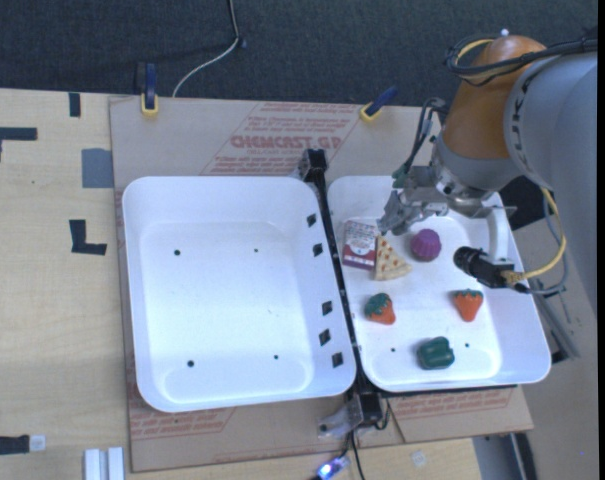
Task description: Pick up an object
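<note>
Camera view is showing the grey KUKA arm (pixel 527 108) reaching in from the right and hanging over the right bin (pixel 502 363), orange band sitting above the wrist. The left bin (pixel 222 288) is lying beside it, a black divider strip (pixel 327 268) running between the two.

All candidate objects are sitting in the right bin. Going down in size: a small red-and-white packet (pixel 359 244) is lying near the divider, touching or just beside a yellow cheese-like wedge (pixel 389 260). A purple ball (pixel 426 244) is resting just right of the wedge. A green pepper-like toy (pixel 435 353) is sitting near the front wall, and two small red strawberry-like toys are lying between, one left (pixel 381 309), one right (pixel 468 304).

The gripper (pixel 400 216) is hovering low over the packet, wedge and ball cluster, tips pointing down toward the wedge. Nothing is visibly sitting between the fingers; whether they are spread or closed, cannot tell at this resolution.

Judging step: approach/descent phase, grasp not yet made. Likely target is the wedge or the ball, unclear which. Next move is calling for a straight drop onto one item, with the fingers straddling it cleanly. Crowding is the risk: packet, wedge and ball are lying close, so a tip could be landing on a neighbour.
</note>
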You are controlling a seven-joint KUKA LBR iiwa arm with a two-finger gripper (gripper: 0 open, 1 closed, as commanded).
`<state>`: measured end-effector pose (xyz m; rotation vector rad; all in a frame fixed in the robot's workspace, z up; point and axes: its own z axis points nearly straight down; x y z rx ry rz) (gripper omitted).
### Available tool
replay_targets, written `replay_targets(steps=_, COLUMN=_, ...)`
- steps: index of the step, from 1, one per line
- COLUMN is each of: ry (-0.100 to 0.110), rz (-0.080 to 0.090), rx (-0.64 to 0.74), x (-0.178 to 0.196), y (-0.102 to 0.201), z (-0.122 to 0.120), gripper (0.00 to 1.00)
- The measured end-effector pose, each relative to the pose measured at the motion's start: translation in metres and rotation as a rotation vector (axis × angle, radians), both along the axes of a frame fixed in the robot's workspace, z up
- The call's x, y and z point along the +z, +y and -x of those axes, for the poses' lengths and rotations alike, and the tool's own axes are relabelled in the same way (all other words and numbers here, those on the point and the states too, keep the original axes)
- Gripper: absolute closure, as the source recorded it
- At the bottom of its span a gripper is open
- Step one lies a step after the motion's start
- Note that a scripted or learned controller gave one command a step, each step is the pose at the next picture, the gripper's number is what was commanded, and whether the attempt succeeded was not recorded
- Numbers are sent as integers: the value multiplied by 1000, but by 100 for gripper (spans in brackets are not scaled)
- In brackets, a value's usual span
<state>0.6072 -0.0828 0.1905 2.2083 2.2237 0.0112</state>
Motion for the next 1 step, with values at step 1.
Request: replay_targets(steps=1, ry=9, rz=2, rx=-13, x=69, y=-55, z=87, gripper=100)
